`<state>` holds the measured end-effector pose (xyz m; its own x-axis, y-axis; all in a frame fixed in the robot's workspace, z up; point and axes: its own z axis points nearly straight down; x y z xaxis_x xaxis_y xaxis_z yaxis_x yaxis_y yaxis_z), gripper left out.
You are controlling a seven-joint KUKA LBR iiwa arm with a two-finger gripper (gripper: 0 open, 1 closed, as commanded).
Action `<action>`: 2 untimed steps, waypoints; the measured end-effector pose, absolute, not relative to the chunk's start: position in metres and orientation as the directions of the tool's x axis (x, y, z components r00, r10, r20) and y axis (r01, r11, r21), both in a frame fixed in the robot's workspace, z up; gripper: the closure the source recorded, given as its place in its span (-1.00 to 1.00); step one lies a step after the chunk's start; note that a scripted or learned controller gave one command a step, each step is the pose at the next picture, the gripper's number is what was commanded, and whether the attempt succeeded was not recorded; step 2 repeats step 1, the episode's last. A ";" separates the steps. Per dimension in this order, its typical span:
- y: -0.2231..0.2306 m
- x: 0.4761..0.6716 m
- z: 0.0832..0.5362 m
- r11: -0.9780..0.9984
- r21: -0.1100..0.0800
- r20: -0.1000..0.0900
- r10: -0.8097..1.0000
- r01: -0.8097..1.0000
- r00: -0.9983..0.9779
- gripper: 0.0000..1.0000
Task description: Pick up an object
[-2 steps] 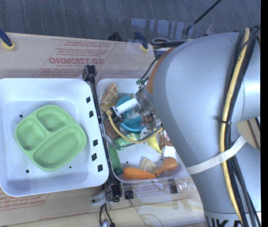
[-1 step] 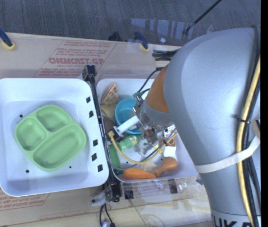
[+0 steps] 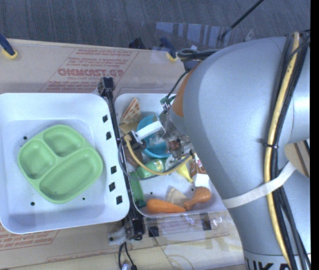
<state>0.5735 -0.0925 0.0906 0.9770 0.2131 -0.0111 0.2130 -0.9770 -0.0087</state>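
The left bin (image 3: 1,151) has open room around the green plate (image 3: 61,162); the right bin (image 3: 126,103) is crowded with clutter, the arm (image 3: 243,145) covering most of it.

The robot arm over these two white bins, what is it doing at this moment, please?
The grey arm reaches in from the right and covers much of the right bin, which holds a heap of small things, among them a carrot and a blue piece. Its wrist end sits low over that heap, but I cannot tell whether anything is grasped. The left bin holds a green divided plate, lying untouched.
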 end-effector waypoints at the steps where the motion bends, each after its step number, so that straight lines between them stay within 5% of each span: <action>1: -0.097 0.502 0.094 -0.976 -0.004 0.006 0.218 0.218 0.976 -1.00; 2: -0.097 0.502 0.094 -0.976 -0.004 0.006 0.218 0.218 0.976 -1.00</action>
